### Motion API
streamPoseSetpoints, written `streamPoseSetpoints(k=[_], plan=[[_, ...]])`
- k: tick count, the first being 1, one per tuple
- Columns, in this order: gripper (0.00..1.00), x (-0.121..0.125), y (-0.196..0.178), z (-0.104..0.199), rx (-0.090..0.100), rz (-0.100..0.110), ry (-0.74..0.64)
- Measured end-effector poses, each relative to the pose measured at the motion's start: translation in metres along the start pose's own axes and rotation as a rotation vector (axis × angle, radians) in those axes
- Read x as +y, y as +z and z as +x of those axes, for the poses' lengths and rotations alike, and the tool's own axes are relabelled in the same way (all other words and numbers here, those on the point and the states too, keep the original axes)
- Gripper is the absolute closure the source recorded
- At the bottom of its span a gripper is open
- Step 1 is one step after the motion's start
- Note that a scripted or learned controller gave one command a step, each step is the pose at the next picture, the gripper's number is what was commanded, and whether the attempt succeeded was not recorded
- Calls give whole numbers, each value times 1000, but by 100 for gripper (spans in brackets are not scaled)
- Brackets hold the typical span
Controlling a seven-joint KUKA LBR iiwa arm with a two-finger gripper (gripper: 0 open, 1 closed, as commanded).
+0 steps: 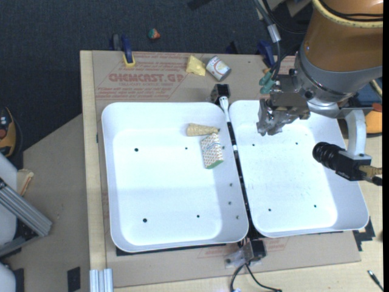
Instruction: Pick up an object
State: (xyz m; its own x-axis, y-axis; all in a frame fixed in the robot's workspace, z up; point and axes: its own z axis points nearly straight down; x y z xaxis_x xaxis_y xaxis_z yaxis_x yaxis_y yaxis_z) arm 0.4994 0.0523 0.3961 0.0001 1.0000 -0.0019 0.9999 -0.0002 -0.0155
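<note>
Hand (268, 126) over the far left corner of the right bin (304, 224), at the end of the grey arm (340, 47) reaching in from the right. Wide or narrow: cannot tell from this angle.

Things to pick, both in the far right part of the left bin (158, 187): a tan roll (202, 129) lying crosswise and, just in front of it, touching or nearly so, a green-patterned packet (211, 150), near that bin's right rim.

Between the hand and these two, the bins' adjoining rims, with a black clip (220, 93) at their far end.

Behind the bins on the counter (152, 81): a yellow scrap (196, 66) and a small white box (218, 69) side by side, and a blue clamp (127, 48) at the far edge. Beyond, on the dark floor (73, 17), a small orange-and-green bit (154, 34).
</note>
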Motion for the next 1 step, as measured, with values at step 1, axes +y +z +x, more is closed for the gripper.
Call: streamPoseSetpoints(k=[1], plan=[[100,-23,-148,9,5,-35,-3]])
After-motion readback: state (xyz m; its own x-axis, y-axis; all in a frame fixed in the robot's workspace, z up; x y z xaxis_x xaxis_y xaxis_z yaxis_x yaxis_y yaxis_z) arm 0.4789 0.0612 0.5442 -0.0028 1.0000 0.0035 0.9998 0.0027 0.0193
